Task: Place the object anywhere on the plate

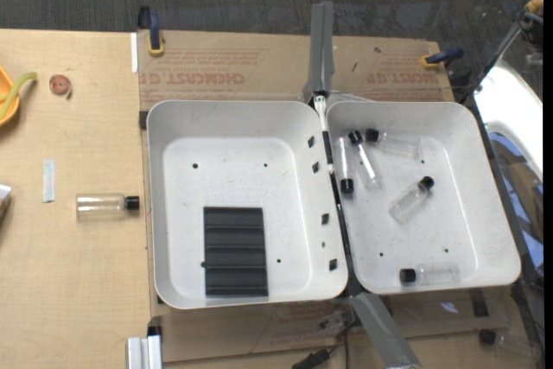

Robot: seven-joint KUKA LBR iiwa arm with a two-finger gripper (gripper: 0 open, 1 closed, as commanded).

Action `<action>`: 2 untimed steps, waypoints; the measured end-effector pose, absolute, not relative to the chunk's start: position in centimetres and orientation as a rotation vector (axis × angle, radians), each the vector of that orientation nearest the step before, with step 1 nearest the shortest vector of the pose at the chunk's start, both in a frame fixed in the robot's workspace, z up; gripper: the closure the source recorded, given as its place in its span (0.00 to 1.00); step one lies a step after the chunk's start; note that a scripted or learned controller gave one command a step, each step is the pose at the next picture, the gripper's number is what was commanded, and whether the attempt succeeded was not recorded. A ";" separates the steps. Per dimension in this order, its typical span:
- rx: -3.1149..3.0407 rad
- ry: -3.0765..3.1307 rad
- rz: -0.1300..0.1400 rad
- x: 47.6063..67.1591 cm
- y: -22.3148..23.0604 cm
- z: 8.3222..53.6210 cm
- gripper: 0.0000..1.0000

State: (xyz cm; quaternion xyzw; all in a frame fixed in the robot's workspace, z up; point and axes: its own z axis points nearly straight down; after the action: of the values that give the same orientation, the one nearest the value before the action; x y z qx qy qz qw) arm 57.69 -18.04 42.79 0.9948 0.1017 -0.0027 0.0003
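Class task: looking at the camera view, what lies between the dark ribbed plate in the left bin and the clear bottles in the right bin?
In the camera view, bare white floor, then the two bins' adjoining rims, separate the dark ribbed plate from the clear bottles.

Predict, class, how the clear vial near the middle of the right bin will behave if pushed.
The vial lies on its side and looks round, so it would probably roll. Its clear, smooth wall suggests it is slippery and light. The right bin wall would likely stop it.

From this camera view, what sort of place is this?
Probably a robotics lab bench for pick-and-place trials. Two white bins sit side by side on clamped cardboard, the right one holds clear vials, and the left holds a black ridged plate.
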 end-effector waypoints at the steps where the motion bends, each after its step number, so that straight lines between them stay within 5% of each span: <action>1: 3.101 0.505 -0.008 49.2 -20.6 44.1 0.00; 2: 3.111 0.438 -0.010 59.5 -16.5 43.9 0.00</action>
State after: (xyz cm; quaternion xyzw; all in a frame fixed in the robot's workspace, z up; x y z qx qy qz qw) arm 59.48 -16.52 43.90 0.9902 0.1395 -0.0031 -0.0001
